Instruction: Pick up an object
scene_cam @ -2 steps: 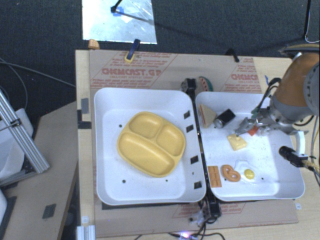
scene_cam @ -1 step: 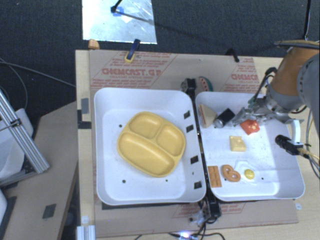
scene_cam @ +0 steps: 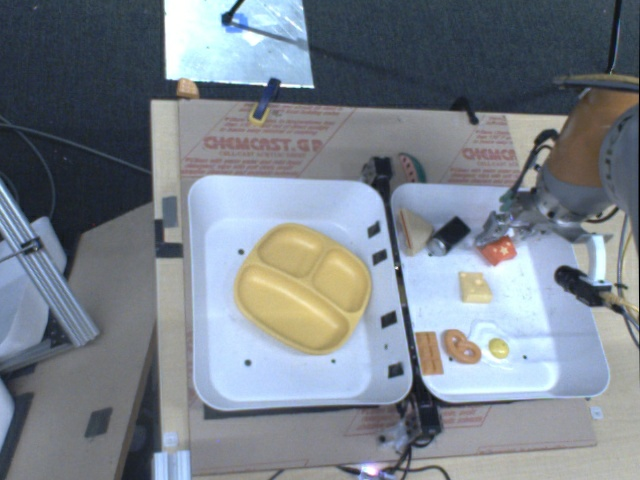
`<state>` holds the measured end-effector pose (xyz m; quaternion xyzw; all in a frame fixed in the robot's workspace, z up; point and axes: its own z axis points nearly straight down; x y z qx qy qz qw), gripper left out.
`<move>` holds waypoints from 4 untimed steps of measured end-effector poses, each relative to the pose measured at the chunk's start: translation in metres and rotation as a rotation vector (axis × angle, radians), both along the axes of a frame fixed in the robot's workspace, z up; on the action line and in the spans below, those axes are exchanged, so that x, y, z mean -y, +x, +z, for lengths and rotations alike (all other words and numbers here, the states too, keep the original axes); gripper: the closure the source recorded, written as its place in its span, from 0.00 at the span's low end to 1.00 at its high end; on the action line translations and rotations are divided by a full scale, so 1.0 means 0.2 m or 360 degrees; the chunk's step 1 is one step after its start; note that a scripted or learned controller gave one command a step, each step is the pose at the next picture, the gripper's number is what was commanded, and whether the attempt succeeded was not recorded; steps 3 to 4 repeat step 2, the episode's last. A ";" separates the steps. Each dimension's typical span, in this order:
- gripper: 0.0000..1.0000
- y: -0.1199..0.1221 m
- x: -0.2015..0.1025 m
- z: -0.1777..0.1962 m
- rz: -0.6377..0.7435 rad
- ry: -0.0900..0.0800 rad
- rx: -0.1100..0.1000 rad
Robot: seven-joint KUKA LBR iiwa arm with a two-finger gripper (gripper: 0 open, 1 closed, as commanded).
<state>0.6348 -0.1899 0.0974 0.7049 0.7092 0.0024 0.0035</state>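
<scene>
The red piece (scene_cam: 499, 251) lies in the right bin (scene_cam: 578, 373), near its back wall, with my gripper (scene_cam: 497, 230) right above it. I can't tell how the jaws stand. I'd centre on it, clear of the black cylinder (scene_cam: 449, 234) and cheese cube (scene_cam: 475, 287), before closing and lifting.

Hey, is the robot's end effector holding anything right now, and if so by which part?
It cannot be told. The end effector is right at the top of the orange-red object in the right bin, but no clear grip shows.
</scene>
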 end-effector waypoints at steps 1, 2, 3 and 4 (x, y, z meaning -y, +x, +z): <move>1.00 0.07 -0.42 0.39 0.0005 0.0003 -0.0003; 1.00 -0.09 -0.84 0.78 0.0005 0.0006 -0.0008; 1.00 -0.09 -0.84 0.78 0.0005 0.0006 -0.0008; 1.00 -0.09 -0.84 0.78 0.0005 0.0006 -0.0008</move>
